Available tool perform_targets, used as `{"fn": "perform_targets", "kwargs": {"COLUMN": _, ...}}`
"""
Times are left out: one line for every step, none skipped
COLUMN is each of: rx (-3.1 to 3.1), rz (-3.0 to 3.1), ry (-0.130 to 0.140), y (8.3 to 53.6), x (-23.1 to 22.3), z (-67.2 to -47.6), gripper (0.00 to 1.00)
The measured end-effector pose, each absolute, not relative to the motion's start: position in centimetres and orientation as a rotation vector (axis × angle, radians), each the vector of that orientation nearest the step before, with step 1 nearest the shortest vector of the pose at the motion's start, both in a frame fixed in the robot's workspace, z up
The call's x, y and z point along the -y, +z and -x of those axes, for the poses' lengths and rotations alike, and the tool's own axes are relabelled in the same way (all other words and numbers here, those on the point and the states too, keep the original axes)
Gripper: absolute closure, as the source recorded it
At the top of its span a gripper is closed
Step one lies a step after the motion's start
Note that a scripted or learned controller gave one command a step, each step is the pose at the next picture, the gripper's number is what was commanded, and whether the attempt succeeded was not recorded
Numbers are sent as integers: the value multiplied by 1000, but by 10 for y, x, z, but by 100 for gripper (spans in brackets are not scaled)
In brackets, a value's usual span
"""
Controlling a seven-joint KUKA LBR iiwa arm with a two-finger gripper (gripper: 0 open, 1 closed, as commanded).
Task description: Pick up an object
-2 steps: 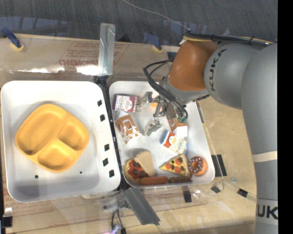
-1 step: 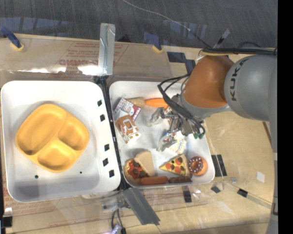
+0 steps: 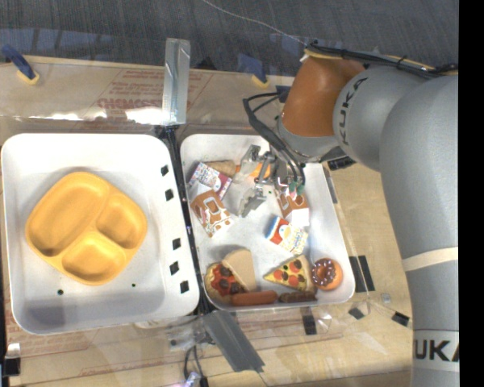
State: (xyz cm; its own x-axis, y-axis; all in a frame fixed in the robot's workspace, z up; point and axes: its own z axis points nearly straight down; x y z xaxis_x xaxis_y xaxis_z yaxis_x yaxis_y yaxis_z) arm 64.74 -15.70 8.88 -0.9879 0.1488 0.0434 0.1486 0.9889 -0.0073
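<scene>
1. Reaching in from the right: grey arm (image 3: 403,127) with its orange band (image 3: 315,95) above the right bin (image 3: 339,216).
2. Hanging low over the upper middle of that bin: claw (image 3: 254,200), fingers spread apart, nothing between them.
3. Lying just left of the claw: two small printed packets (image 3: 210,196), one above the other, the lower one brown and white.
4. Sitting just right of the claw: a white, blue and red carton (image 3: 286,232), close to the bin's right wall, partly under the wrist hardware.
5. Lined along the near edge of the right bin: a toy pizza slice on bread (image 3: 226,274), a second pizza slice (image 3: 289,274), a chocolate doughnut (image 3: 327,272) and a sausage (image 3: 254,298).
6. Resting in the left bin (image 3: 32,313), well apart from the claw: a yellow divided plate (image 3: 85,226) with three compartments.
7. Carrying both bins side by side: wooden tabletop (image 3: 379,240).
</scene>
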Motion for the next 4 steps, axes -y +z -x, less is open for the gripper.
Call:
{"fn": "perform_targets", "kwargs": {"rx": 3120, "rz": 228, "ry": 6, "y": 101, "x": 155, "z": -654, "gripper": 100}}
{"fn": "perform_targets", "kwargs": {"rx": 3131, "rz": 412, "ry": 4, "y": 265, "x": 163, "z": -656, "gripper": 100}}
{"fn": "perform_targets", "kwargs": {"rx": 3133, "rz": 92, "ry": -2, "y": 130, "x": 211, "z": -609, "gripper": 100}}
{"fn": "perform_targets", "kwargs": {"rx": 3131, "rz": 317, "ry": -3, "y": 184, "x": 95, "z": -622, "gripper": 100}}
